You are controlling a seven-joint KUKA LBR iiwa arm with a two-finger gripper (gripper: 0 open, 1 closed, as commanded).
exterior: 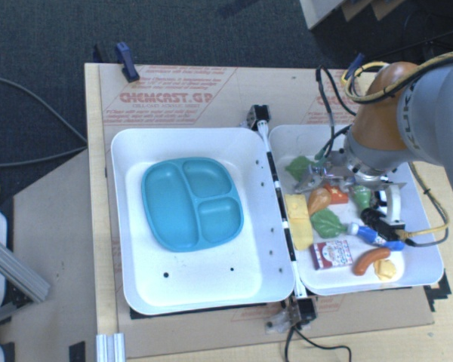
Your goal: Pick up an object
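Several small toy foods crowd the right bin (430, 266). The carrot (320, 199), just beside the hand (340, 178), looks light, stiff, slick plastic; I'd pinch across its middle. I cannot tell the hand's state. Blue tray (192, 202) sits in the left bin (136, 277).

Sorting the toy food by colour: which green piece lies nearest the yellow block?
The green leaf just right of the yellow block; the other green pieces lie higher, near the gripper.

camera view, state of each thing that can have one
blue tray: upright, flat in the left bin, compartments bare
claw: down among the toys in the right bin
red packet: lying flat
sausage: lying on its side
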